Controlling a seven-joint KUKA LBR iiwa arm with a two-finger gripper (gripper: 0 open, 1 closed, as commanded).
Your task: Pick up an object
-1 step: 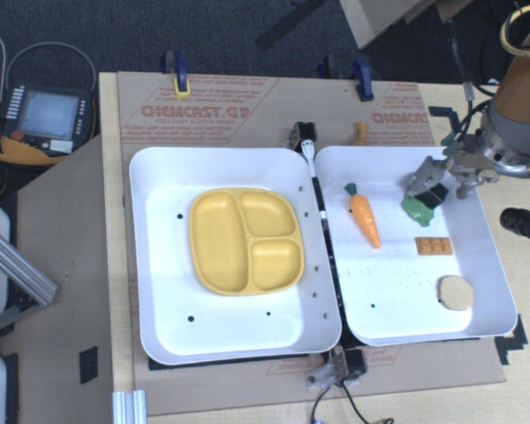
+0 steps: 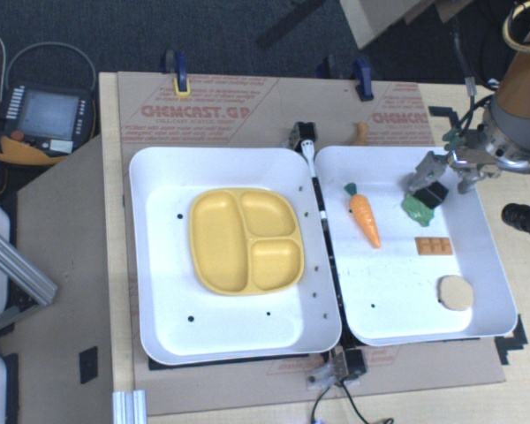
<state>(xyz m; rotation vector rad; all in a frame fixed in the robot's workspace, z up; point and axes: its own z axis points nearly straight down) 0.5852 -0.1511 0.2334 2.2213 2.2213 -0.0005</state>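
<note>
Four small things lie in the right-hand shallow white bin (image 2: 397,290), and my gripper (image 2: 442,184), fingers (image 2: 422,177) spread and empty, hangs just over the small green plastic chunk (image 2: 417,208), so I judge I must next descend and close.

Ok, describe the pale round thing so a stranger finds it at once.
Go to the white bin on the view's right. In its near right corner lies the pale disc. It alone is round and cream; the wafer behind it is brown and rectangular.
</note>
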